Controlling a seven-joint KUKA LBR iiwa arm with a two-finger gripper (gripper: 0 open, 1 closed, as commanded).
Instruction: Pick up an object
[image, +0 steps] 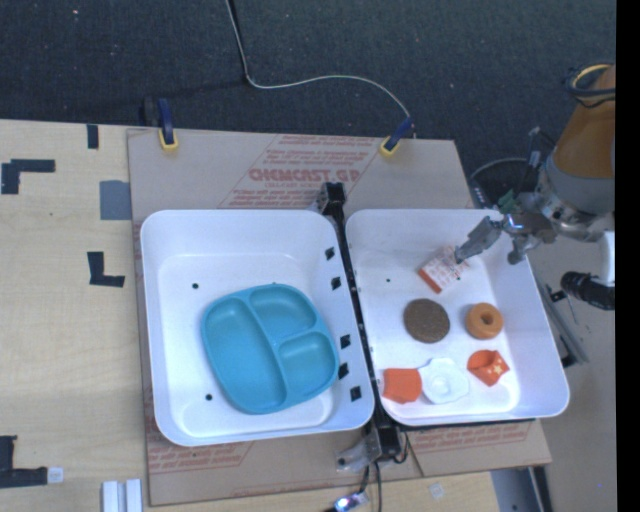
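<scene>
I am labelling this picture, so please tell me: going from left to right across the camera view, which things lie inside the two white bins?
Blue divided plate → orange-red block → brown round patty → small doughnut.

Blue divided tray (268, 346) in left white bin (170, 240), perhaps clamps (167, 133) on board

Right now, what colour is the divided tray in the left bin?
Light blue; the divided tray shows best in the camera view.
</scene>
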